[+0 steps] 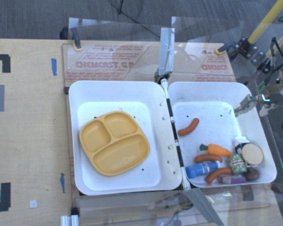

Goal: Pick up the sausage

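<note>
A reddish-orange sausage (188, 126) lies alone on the floor of the right white bin (212, 95), left of centre, slanting up to the right. Two similar reddish sausages lie in the pile at the bin's near right: one (208, 158) just above a blue bottle, the other (218, 174) below it.
The pile also holds a carrot (219, 150), the blue bottle (203, 169), a green can (237, 164), a round tan-topped item (251, 154) and a dark plum (252, 174). A yellow divided plate (114, 142) sits in the left bin (80, 93). A metal fixture (249, 103) sits at the right bin's far right rim.
</note>
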You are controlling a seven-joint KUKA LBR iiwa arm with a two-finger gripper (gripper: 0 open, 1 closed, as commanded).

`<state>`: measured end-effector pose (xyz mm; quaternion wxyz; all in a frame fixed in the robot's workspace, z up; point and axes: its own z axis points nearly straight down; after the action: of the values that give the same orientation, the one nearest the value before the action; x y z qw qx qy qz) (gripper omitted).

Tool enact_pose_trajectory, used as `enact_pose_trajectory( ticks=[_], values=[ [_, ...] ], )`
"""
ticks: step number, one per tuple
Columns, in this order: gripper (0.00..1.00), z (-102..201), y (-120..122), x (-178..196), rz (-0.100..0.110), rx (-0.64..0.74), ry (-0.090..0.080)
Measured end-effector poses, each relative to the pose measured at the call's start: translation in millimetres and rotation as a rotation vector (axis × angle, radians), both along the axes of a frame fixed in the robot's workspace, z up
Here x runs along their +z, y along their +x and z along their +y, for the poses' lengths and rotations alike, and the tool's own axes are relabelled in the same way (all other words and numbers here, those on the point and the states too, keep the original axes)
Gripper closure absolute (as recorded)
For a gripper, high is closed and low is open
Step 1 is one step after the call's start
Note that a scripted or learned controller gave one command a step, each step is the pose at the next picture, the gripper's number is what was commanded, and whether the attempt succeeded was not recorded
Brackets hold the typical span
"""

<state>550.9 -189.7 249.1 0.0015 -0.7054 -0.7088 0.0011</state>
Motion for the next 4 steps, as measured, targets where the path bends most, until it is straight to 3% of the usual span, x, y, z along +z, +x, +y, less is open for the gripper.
enact_pose_trajectory(
  ticks=[1, 2, 3, 4],
  values=[
    [0.00, 44, 64, -51, -0.003, 0.087, -0.001],
    [0.00, 44, 64, -51, -0.003, 0.088, -0.001],
    [0.00, 86, 58, -154, -0.003, -0.023, -0.001],
    [1.00, 86, 59, -147, -0.002, -0.023, 0.000]
  ],
)
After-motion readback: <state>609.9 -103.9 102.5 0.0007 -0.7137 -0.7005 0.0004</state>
